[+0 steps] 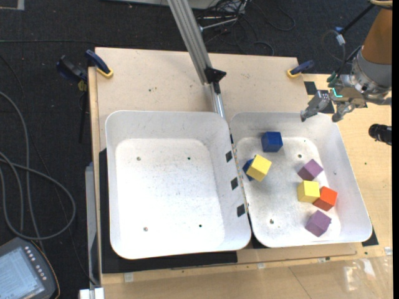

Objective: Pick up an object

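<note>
Resting on a pale wooden bench [162,80], two white bins [124,129]

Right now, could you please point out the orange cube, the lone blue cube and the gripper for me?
orange cube [325,197], camera view, on its top face.
blue cube [272,141], camera view, on its top face.
gripper [325,111], camera view, midway between its fingertips, above the right bin's far rim.

The arm [380,36] reaches in at the upper right, orange band above a grey wrist. Its gripper [325,111] hangs over the bench's far right edge, two dark fingers [310,112] spread apart, nothing between them
</note>
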{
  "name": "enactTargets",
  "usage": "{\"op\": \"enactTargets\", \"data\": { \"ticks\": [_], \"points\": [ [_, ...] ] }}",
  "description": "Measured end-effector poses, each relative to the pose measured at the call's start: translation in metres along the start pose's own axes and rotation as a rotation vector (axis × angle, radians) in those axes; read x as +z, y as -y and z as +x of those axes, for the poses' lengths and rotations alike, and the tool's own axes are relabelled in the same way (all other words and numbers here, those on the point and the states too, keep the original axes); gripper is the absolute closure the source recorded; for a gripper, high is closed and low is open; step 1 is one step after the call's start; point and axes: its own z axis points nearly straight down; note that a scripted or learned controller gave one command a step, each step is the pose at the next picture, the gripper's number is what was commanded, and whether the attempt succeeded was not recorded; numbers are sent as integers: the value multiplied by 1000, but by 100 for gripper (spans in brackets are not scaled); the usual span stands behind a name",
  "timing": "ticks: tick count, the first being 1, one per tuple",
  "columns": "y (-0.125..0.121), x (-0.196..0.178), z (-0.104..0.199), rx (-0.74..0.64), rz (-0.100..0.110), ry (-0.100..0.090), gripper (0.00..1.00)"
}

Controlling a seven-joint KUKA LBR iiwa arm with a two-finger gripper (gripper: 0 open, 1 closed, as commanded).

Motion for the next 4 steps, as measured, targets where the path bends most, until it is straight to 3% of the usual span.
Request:
{"op": "enactTargets", "data": {
  "ticks": [2,3,4],
  "points": [
    [-6,122,6,0,-5,-1,0],
    [-9,122,3,3,-16,6,0],
    [-7,118,5,0,-8,3,100]
  ]
}}
